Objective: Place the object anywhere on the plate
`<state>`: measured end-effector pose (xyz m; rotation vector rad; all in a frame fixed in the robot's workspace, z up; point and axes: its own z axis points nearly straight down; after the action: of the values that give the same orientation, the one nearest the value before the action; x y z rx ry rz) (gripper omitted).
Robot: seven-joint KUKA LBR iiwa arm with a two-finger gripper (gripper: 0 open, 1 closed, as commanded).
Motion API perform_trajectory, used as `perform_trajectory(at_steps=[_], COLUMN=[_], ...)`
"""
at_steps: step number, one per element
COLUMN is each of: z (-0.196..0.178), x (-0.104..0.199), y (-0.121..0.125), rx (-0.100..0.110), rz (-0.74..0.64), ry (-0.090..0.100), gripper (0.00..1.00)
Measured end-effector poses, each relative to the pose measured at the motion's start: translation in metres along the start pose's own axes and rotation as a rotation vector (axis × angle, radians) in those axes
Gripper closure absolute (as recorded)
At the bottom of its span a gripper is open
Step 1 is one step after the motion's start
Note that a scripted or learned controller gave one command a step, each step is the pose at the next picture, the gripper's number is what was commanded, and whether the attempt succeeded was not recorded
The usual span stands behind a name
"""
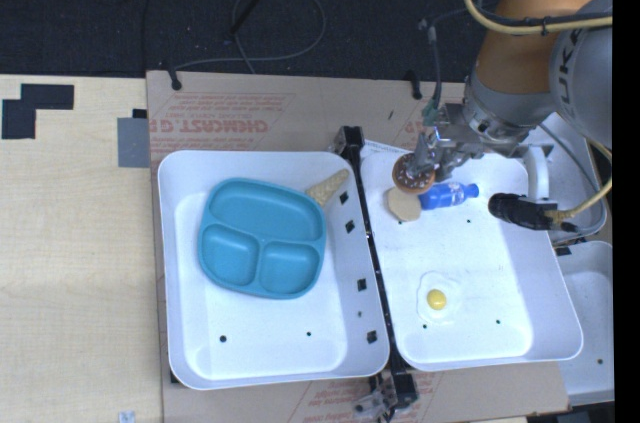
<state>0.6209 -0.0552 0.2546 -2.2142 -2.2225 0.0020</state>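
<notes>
A blue divided plate [262, 238] lies in the left bin [190, 331]. My gripper [428, 158] hangs over the far left part of the right bin [520, 331]. Right at its tip is a brown doughnut [410, 175], partly covered by it; I cannot see whether the doughnut is gripped. Just below the doughnut lie a tan round biscuit [404, 205] and a small blue bottle [449, 196] on its side. A toy fried egg [437, 299] lies nearer the front of the right bin.
A tan wedge-shaped piece [328, 186] rests in the left bin by the plate's far right corner. A black divider [365, 246] runs between the bins. A black fitting with a cable [520, 209] juts over the right bin's right side.
</notes>
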Motion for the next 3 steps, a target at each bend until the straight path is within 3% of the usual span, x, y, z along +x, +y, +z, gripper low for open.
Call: perform_trajectory(at_steps=[2, 3], z=[0.000, 0.020], x=[0.111, 0.161], y=[0.007, 0.011], rx=[-0.002, 0.002], rz=[0.000, 0.000], ry=[-0.001, -0.002], gripper=[1.00, 1.00])
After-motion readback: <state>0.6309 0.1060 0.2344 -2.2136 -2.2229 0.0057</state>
